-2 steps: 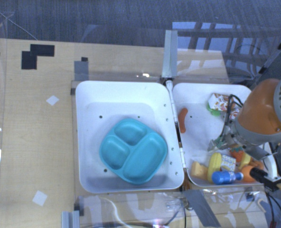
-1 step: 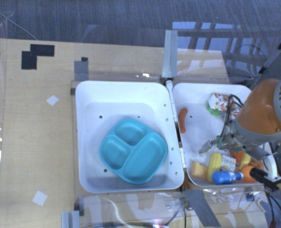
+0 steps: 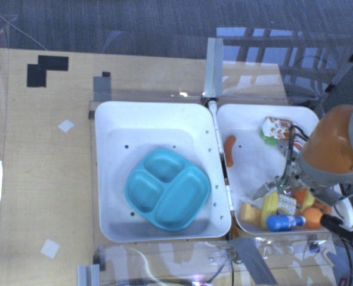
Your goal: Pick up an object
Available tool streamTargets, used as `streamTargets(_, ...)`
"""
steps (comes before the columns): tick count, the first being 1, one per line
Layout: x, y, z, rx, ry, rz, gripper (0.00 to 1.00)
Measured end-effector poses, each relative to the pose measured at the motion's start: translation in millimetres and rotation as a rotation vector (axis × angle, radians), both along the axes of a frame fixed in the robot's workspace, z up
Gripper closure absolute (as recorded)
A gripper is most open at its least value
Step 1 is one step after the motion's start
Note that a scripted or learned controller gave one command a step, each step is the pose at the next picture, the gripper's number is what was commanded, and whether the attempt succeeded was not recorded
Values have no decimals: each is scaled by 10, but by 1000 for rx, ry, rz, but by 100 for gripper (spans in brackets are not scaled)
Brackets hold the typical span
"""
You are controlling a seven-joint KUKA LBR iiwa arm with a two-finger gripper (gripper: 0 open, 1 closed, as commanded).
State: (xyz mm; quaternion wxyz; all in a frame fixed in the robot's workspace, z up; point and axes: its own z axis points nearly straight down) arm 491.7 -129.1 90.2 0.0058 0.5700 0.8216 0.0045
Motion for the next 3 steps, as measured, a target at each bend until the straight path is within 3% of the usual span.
streamTargets(1, 33, -6, 125, -4, -11, 1, 100)
streamTargets(2, 8, -298, 5, 2, -1, -93, 100)
streamTargets(3, 4, -191, 6, -3, -6, -324, 100)
